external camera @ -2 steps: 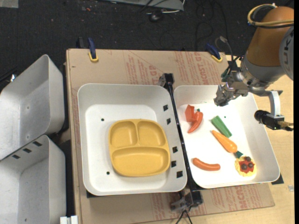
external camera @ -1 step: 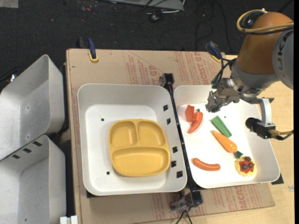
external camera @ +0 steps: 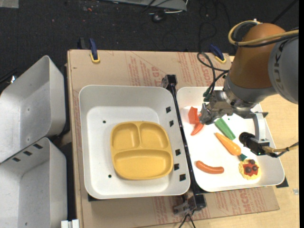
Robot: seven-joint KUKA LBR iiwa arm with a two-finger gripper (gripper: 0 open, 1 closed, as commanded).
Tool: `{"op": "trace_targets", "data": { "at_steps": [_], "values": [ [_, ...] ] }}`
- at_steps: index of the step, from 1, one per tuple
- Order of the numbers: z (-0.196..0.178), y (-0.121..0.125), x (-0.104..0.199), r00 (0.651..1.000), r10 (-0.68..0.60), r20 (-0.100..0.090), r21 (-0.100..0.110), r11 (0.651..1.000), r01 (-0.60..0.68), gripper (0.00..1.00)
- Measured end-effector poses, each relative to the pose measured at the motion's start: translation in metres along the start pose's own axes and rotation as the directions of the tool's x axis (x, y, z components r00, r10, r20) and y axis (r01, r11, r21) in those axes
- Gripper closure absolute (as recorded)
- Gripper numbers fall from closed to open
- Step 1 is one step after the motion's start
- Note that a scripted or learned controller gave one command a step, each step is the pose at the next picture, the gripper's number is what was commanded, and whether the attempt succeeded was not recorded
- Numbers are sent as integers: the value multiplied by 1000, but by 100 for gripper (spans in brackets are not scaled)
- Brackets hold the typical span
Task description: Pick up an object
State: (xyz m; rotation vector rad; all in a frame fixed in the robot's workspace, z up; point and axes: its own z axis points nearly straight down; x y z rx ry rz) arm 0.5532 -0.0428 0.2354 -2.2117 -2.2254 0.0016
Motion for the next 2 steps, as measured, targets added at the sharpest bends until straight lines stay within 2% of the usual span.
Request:
{"op": "trace_targets", "data": {
  "at_steps": [2],
  "values": [
    [-10,-47,89,1000,-1,1,0,1000,1,100]
  ]
}}
